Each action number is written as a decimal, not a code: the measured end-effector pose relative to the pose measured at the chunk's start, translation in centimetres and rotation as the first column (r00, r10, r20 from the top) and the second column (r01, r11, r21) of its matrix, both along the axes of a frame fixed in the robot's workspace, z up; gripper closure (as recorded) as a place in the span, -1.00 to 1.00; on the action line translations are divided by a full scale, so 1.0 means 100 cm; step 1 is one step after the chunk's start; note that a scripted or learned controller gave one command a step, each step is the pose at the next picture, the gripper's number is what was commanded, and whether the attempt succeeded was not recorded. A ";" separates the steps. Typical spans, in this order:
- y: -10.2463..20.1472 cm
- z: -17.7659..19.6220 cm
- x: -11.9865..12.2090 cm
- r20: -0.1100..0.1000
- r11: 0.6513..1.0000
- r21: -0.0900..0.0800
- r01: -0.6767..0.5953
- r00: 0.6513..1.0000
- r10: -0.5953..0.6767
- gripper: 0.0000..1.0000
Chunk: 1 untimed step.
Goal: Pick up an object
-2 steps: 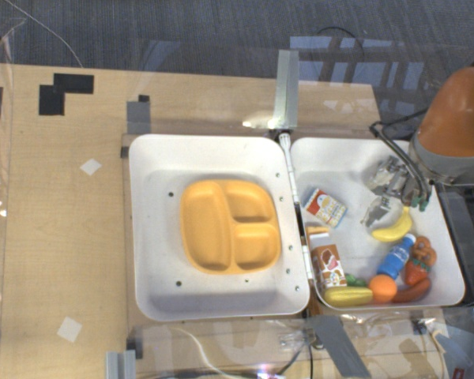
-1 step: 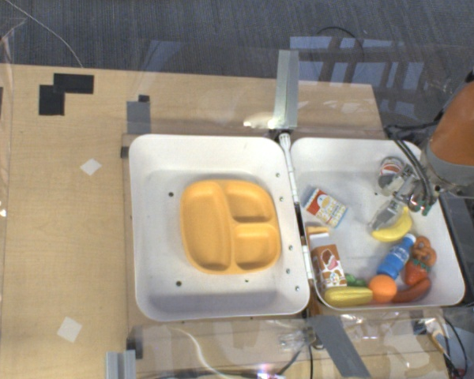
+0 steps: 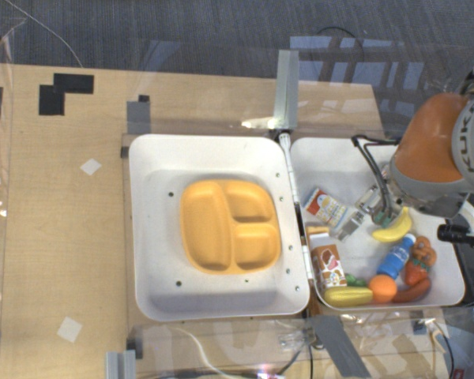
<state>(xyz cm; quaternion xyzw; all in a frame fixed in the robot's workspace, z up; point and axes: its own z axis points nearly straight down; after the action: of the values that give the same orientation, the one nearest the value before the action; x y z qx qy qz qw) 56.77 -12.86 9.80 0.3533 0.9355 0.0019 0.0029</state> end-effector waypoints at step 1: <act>-0.001 0.013 0.002 0.009 1.000 -0.003 -0.004 1.000 0.004 1.00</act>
<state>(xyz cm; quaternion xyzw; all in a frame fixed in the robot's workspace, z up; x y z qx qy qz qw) 57.02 -12.99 11.08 0.3514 0.9362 0.0020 0.0075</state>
